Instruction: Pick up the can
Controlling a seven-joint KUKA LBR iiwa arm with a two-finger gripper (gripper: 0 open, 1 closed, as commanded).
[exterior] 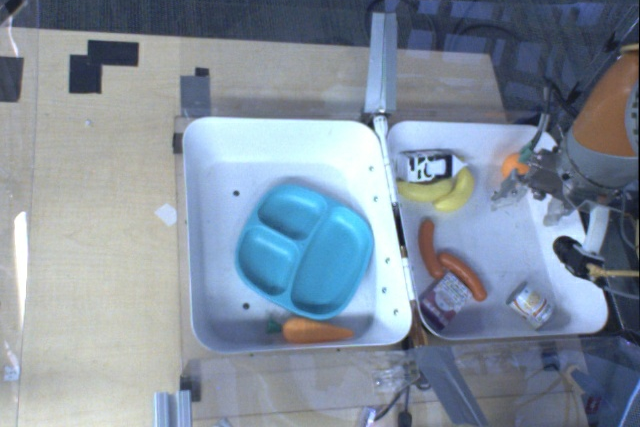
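Camera view shows the small silver metal can (529, 304) lying tilted just right of the two red sausages (452, 263): probably light, rigid, slippery, best pinched across its sides.

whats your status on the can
Gripper at right bin's far right, nothing seen held. Can lying near front right corner, untouched. Sausages left of it, not blocking.
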